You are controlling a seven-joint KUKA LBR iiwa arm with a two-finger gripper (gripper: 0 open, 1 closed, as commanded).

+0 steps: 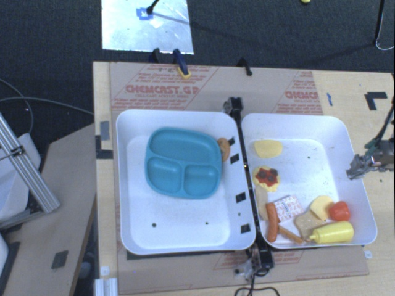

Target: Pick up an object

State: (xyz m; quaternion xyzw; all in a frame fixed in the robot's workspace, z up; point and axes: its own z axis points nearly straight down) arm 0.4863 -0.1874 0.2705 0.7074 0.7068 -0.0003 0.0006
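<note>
The right bin (pixel 345 142) holds several toy foods: a flat yellow disc (pixel 268 148), a round piece with red topping (pixel 266 177), a sausage (pixel 272 222), a red-and-white packet (pixel 287 207), a bread slice (pixel 306 222), a cheese wedge (pixel 320 206), a red tomato (pixel 339 211) and a yellow bottle (pixel 333 232) lying on its side. My gripper (pixel 363 165) hangs at the bin's right rim, above and to the right of the tomato, with nothing seen in it. It is small and partly cut off by the view's edge.
The left bin (pixel 133 184) holds a blue divided plate (pixel 183 163) and a small brown piece (pixel 223 148) by its right wall. A black divider (pixel 244 184) runs between the bins. A shiny sheet (pixel 147 16) lies beyond the bench.
</note>
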